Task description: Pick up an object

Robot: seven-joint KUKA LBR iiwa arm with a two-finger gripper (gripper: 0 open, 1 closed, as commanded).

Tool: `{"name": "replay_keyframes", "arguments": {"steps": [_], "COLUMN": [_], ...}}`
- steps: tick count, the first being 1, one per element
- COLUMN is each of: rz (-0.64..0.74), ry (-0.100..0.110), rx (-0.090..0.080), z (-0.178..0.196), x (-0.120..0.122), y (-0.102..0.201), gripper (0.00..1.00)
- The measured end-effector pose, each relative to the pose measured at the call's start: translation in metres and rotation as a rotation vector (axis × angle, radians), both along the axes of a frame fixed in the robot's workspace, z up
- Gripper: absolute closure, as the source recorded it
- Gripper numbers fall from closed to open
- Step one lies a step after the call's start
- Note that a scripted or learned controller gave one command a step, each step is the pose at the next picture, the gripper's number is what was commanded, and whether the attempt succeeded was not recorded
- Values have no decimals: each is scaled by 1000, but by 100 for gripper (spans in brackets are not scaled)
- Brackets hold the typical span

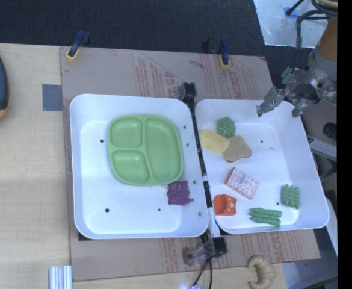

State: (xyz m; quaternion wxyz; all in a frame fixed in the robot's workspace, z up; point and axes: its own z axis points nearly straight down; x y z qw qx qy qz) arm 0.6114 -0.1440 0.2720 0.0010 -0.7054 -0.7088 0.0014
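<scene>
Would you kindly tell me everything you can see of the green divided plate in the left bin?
The light green, rounded-square plastic-looking divided plate has three compartments: two smaller ones stacked on its left side and one long one on its right. It lies flat and upright in the shallow white left bin, towards the upper middle, turned slightly. Its compartments hold nothing. A small purple crinkled object lies at its lower right corner, close or just touching.

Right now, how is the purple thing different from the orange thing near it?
The purple toy is crinkly and ragged; the orange toy is smoother and blocky. The purple toy lies in the left bin just below the green plate; the orange toy sits in the right bin. Both are small and lie close to the wall between the bins.
</scene>
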Motion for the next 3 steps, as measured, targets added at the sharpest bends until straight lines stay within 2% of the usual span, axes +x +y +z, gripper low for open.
{"name": "replay_keyframes", "arguments": {"steps": [1, 2, 3], "rz": [1, 0, 3], "ry": [13, 7, -3], "rx": [3, 1, 1], "z": [-105, -163, -181], "x": [-31, -16, 47], "y": [33, 29, 51], "gripper": [0, 0, 0]}}
